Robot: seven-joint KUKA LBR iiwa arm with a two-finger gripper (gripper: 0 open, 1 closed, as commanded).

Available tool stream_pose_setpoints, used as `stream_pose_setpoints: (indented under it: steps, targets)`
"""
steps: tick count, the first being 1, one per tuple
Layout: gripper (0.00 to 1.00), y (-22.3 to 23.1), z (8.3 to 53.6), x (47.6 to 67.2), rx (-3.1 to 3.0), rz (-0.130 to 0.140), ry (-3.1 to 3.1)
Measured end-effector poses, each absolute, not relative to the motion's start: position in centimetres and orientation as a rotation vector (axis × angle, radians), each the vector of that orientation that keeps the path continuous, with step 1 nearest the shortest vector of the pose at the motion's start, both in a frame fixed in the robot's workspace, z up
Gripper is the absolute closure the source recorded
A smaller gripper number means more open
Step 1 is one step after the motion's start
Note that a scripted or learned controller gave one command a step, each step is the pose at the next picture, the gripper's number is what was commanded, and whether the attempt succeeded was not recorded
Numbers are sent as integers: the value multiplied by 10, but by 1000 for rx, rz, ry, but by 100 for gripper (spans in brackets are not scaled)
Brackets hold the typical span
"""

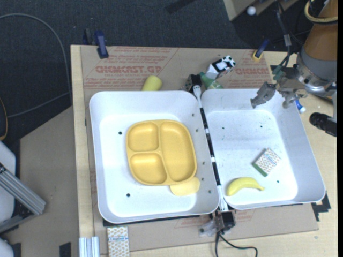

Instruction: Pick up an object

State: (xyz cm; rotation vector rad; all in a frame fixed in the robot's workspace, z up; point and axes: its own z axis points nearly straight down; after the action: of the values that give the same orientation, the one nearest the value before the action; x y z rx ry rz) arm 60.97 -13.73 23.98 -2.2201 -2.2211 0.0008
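In the right bin (300, 138) a yellow banana (244, 186) lies near the front wall. A small green and white patterned box (267, 161) rests just behind it. My gripper (275, 99) hangs over the bin's back edge, well behind both objects. It is open, with nothing between its fingers. The left bin (107, 143) holds a yellow divided plate (161, 152), and a pale yellow piece (185, 187) pokes out from under its front edge.
On the cardboard behind the bins sit a yellow cylinder (152, 83) and a black and white toy (222, 65). Blue clamps (100, 44) grip the board's back edge. A ridge (206, 138) divides the two bins.
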Motion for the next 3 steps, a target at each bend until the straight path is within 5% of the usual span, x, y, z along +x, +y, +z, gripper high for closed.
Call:
stream_pose_setpoints:
  steps: [1,2,3]
  targets:
    - [0,-187,127,566,-2222,3,-2219]
    - [0,-161,92,516,-2230,-7,-2228]
    - [100,-163,103,517,-2237,-7,-2231]
